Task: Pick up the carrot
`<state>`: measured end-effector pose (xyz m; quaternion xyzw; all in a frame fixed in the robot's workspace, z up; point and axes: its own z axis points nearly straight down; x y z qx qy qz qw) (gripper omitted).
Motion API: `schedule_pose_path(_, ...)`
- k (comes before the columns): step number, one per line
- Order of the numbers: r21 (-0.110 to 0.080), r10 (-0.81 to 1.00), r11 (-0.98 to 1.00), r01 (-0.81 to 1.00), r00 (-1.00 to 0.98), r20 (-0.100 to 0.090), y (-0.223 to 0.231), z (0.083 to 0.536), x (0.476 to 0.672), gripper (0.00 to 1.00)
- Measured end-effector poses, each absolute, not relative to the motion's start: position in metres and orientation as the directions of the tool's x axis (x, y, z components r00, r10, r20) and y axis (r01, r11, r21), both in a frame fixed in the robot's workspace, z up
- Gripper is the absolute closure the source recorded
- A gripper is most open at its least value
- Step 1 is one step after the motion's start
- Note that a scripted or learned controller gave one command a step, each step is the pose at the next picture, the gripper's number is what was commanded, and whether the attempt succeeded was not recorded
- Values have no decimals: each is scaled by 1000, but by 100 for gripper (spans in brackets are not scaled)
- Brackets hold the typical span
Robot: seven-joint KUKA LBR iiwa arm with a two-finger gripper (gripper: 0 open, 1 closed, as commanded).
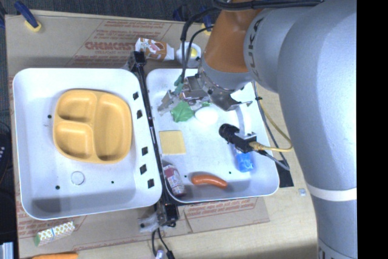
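The arm hides the right bin's far corner.

Glossy white plastic bins on matt brown cardboard

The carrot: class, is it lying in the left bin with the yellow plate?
No, the carrot lies in the right bin, near its front edge.

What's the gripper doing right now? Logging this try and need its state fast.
Gripper: low over the right bin's far end, by the green item; open or closed cannot be told. The carrot lies apart at the near wall.
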<state>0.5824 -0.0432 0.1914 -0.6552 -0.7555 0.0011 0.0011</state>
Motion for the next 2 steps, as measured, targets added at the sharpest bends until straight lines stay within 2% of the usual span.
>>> schedule_pose_path(1,-5,989,147,989,-147,1,-43,202,583,100)
schedule_pose_path(2,-8,961,-276,961,276,0,-13,191,520,100)
